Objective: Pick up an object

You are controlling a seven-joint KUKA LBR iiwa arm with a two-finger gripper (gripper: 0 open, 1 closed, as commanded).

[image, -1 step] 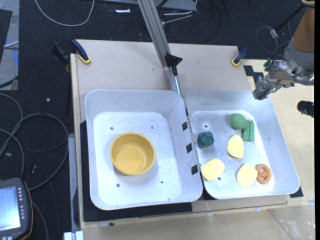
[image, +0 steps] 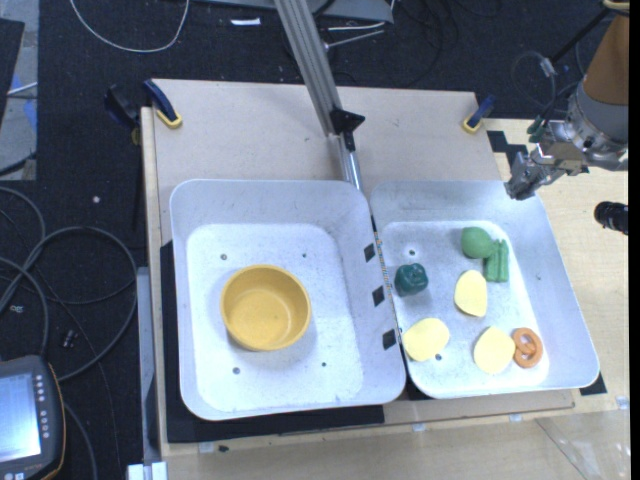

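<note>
The hand (image: pixel 522 182) is hanging over the far right corner of the right bin (image: pixel 560 268); how far it is opening cannot be told, and nothing is showing between its tips. Below and left of it, six objects are lying in that bin: three yellow pieces (image: pixel 471 294) (image: pixel 427 339) (image: pixel 493 350), one green piece (image: pixel 486 250), one dark green ball (image: pixel 411 279) and one orange ring (image: pixel 527 347) touching the nearest yellow piece. Well left of the hand, one yellow bowl (image: pixel 265 307) is sitting in the left bin (image: pixel 200 218). Two bins are resting side by side on the bench (image: pixel 260 128). A grey pole (image: pixel 310 53) is slanting down toward the seam between them. No writing is readable.
</note>
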